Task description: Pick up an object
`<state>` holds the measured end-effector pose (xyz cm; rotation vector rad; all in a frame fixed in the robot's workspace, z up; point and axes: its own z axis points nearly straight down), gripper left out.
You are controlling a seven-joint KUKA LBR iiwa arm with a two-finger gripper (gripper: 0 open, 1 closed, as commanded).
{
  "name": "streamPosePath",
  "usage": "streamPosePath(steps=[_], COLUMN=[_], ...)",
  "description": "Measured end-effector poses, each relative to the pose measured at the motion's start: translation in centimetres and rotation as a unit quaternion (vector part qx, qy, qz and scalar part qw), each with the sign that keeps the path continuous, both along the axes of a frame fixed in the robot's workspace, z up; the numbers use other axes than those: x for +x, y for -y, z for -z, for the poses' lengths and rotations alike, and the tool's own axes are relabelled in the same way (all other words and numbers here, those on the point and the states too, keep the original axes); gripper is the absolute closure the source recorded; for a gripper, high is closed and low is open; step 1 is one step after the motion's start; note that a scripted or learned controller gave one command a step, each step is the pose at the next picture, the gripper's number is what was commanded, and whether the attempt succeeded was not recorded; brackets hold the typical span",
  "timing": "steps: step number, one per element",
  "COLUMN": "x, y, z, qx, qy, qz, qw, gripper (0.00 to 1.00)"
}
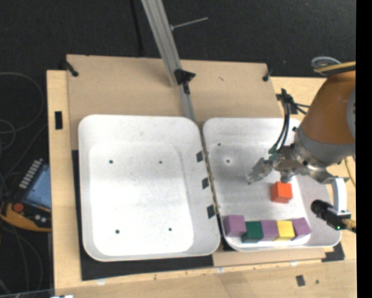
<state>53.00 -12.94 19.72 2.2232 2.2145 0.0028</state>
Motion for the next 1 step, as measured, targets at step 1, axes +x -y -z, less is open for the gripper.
streamPosePath(steps=[1], x=[-1.38], y=[5.0], z=[7.09], qx=[-0.005], qy=[0.01], qz=[-0.004], qw=[0.9999], gripper=[0.0])
